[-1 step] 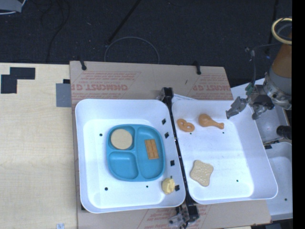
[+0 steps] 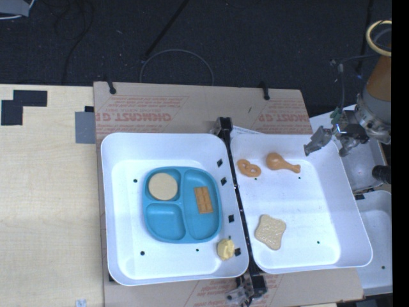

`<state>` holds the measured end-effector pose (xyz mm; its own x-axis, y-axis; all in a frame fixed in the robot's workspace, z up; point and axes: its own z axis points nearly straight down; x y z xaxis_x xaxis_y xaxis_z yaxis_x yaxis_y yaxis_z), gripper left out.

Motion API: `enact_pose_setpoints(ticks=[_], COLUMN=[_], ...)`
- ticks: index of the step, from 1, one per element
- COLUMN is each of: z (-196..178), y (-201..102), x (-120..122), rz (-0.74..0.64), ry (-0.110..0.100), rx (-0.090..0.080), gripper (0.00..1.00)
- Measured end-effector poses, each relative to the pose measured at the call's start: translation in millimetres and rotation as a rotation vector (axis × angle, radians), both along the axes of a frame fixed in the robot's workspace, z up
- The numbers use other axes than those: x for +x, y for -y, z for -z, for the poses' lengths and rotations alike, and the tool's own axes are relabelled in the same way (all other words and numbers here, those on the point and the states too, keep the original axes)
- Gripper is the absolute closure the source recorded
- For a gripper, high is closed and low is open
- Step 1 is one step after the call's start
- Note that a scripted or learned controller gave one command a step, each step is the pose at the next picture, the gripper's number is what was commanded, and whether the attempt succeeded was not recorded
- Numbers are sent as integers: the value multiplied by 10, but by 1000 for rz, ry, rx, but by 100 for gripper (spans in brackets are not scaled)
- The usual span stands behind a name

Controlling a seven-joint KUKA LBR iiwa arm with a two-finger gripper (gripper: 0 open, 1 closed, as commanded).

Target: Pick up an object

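In the right bin (image 2: 332,235) lie a pretzel (image 2: 248,168), a drumstick (image 2: 282,163) and a slice of toast (image 2: 270,231). My gripper (image 2: 332,141) hovers over the far right edge of that bin, to the right of the drumstick, with its two fingers spread apart and nothing between them. The left bin (image 2: 121,171) holds a blue divided plate (image 2: 182,204) bearing a round cracker (image 2: 162,186) and an orange wafer (image 2: 204,199). A small yellow lump (image 2: 225,249) sits in the left bin's near right corner.
A black divider (image 2: 233,197) runs between the two bins. Cardboard (image 2: 192,110) lies under and behind the bins. A light wooden table top (image 2: 45,197) stretches to the left. White fixtures (image 2: 377,197) stand right of the right bin, under the arm.
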<state>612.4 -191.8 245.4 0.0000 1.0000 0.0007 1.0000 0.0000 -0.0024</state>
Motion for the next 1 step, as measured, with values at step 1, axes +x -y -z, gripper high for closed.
enact_pose_setpoints(ticks=[1], z=[575], y=[-35], x=[-104], rz=[0], ry=[-6], rx=[1], gripper=[0])
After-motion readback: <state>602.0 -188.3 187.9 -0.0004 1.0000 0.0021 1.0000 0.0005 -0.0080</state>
